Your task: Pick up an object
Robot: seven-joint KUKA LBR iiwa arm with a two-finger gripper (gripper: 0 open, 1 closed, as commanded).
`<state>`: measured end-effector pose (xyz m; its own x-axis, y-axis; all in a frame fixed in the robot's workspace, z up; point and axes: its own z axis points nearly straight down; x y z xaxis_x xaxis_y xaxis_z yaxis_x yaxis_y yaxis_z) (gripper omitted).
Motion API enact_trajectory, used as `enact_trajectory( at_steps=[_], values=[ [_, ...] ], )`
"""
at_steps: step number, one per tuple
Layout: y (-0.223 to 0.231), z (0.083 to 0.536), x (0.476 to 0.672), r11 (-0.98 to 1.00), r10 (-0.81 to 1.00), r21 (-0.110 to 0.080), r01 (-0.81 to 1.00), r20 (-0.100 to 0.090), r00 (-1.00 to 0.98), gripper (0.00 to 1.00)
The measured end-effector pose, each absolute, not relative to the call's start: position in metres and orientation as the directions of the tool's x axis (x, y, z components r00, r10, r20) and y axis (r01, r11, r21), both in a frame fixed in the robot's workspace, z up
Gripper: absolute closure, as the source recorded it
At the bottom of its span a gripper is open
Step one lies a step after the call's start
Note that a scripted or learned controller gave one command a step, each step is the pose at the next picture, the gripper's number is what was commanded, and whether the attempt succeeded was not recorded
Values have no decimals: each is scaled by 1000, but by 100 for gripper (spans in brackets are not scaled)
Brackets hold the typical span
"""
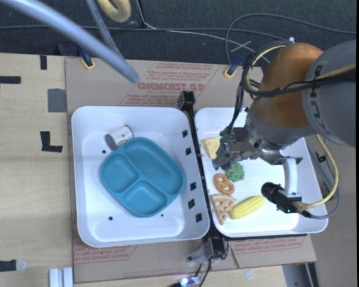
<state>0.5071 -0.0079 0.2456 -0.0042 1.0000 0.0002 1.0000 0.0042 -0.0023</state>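
Observation:
My gripper (229,154) hangs low over the left part of the right bin (308,220), its dark fingers pointing down beside a pale yellow cheese wedge (211,147). Just below it lies a green broccoli piece (236,173). Further toward the front sit a brown pretzel (224,184), a waffle-like wedge (221,207) and a yellow corn cob (247,207). The arm's orange band and grey body cover the bin's back right. I see nothing clearly between the fingers.
The left bin (90,220) holds a blue divided plate (142,176) and a small white cup (118,137) lying on its side. A black divider (194,160) runs between the bins. A black fitting with cable (278,197) hangs over the right bin.

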Motion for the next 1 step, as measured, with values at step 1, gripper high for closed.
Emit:
enact_trajectory(
  at_steps=[1],
  values=[
    [45,246,496,7,1000,-3,1000,1,-7,100]
  ],
)
